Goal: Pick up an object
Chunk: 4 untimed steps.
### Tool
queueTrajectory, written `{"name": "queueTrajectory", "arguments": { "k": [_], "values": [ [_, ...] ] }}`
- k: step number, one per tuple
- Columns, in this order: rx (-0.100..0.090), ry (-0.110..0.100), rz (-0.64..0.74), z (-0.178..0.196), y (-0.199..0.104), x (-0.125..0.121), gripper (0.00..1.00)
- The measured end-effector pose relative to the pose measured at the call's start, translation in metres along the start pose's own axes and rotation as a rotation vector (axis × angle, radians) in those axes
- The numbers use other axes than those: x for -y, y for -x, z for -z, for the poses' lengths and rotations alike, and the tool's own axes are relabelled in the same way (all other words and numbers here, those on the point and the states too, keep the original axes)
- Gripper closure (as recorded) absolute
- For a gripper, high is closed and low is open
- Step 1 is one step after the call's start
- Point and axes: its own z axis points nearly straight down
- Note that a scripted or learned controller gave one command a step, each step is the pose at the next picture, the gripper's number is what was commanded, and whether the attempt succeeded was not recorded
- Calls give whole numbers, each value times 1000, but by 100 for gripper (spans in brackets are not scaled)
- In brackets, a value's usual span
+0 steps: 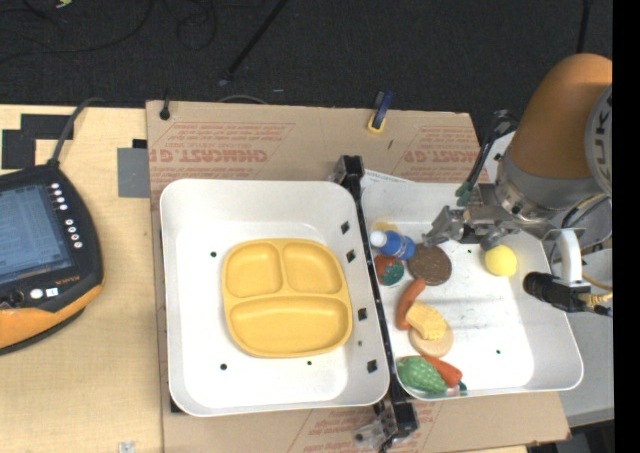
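The right bin (520,351) holds a pile of toy food along its left side: a brown round cookie (430,265), a blue and white bottle (391,242), an orange sausage (408,301), a corn piece (427,321), and a green vegetable (421,375). A yellow ball (500,261) lies apart to the right. My gripper (447,225) hangs just above the brown cookie, reaching in from the right. Nothing shows between its fingers.
The left bin (190,341) holds a yellow divided tray (286,297). A black divider clamp (352,173) runs between the bins. A teach pendant (40,251) lies on the bench at far left. A black cylinder (552,290) on the arm overhangs the right bin's edge.
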Motion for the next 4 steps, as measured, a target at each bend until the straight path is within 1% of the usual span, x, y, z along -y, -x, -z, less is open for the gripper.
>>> {"name": "queueTrajectory", "arguments": {
  "k": [1,2,3,4],
  "values": [
    [-1,-1,-1,10,1,0,100],
    [0,9,2,117,-28,24,100],
    [0,11,3,214,-60,34,100],
    [0,-13,-2,28,-43,-18,100]
  ]
}}
